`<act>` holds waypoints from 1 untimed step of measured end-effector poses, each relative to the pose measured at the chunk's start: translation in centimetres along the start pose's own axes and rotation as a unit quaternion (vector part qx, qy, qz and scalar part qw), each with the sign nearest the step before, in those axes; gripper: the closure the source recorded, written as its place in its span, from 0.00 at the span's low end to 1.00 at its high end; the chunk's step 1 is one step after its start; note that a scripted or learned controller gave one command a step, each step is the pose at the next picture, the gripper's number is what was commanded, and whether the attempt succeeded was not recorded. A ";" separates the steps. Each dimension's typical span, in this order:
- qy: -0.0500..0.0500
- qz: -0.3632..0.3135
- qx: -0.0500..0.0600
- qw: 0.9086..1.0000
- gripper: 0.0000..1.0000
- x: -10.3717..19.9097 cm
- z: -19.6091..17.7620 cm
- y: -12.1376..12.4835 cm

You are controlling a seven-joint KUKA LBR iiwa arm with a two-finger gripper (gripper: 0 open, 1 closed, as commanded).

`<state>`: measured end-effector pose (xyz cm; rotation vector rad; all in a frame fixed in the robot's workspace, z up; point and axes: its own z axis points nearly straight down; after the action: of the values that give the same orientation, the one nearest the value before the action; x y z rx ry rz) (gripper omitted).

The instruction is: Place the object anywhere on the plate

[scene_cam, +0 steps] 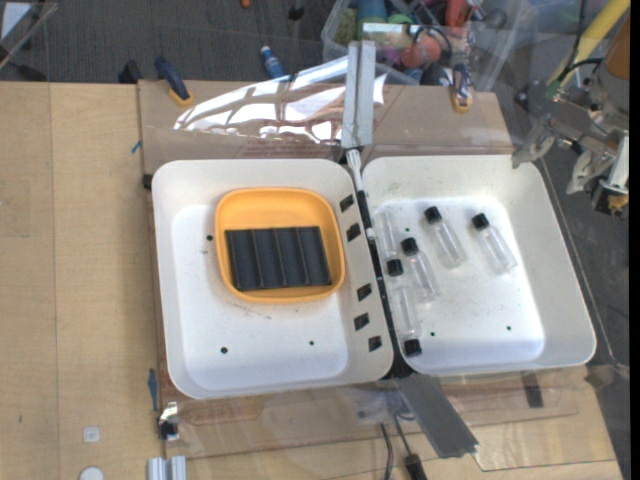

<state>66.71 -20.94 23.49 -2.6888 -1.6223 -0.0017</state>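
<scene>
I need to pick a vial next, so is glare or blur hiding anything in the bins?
Camera view: strong glare sits on the shiny sheet behind the bins, not inside them; the clear vials in the right bin are faint against white, black caps giving them away; the orange plate in the left bin reads sharp.

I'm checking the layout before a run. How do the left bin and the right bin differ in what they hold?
The left bin holds an orange plate bearing a dark ribbed block; the right bin holds loose clear vials with black caps. The left bin's load sits as one stack near its middle, while the right bin's vials lie scattered, mostly toward its left side. Both bins are shallow, white and round-cornered.
</scene>
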 end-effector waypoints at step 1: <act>0.000 0.013 0.001 1.000 0.00 -0.1 0.3 0.0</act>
<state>66.69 -21.02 23.19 -2.7075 -1.5870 0.0001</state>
